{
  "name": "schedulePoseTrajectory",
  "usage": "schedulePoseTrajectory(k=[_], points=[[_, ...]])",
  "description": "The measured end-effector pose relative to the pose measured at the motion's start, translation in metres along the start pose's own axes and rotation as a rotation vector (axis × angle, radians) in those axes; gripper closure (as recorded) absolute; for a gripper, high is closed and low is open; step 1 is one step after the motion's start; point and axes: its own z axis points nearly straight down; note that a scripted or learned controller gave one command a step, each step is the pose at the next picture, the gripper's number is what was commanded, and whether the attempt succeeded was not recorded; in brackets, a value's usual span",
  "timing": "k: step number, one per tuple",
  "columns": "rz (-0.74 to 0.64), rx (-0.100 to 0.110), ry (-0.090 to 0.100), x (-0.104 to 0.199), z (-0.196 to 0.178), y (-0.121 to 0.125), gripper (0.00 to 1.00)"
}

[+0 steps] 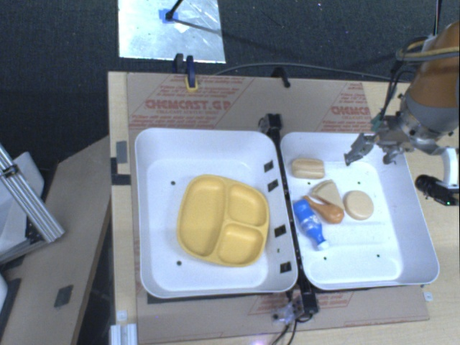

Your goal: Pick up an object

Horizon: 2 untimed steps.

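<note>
The left bin [154,214] holds a yellow divided tray [223,220]. The right bin [402,246] holds a blue bottle [310,224], a brown piece [329,208], a round bun [359,204] and, farther, an oblong bun [307,167]. Above its far right corner the end effector [374,149] hangs spread wide, holding nothing. The tabletop [215,95] reads "CHEMCAST GP".

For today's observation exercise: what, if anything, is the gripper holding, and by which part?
Nothing is held. The gripper hangs open above the right bin, apart from the food items and the blue bottle.
</note>
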Motion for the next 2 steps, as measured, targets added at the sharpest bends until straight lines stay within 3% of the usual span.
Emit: schedulePoseTrajectory(k=[1,2], points=[[-0.002,-0.011,-0.002,0.000,-0.007,0.003,0.00],[-0.002,-0.008,-0.001,0.007,0.052,-0.002,0.00]])
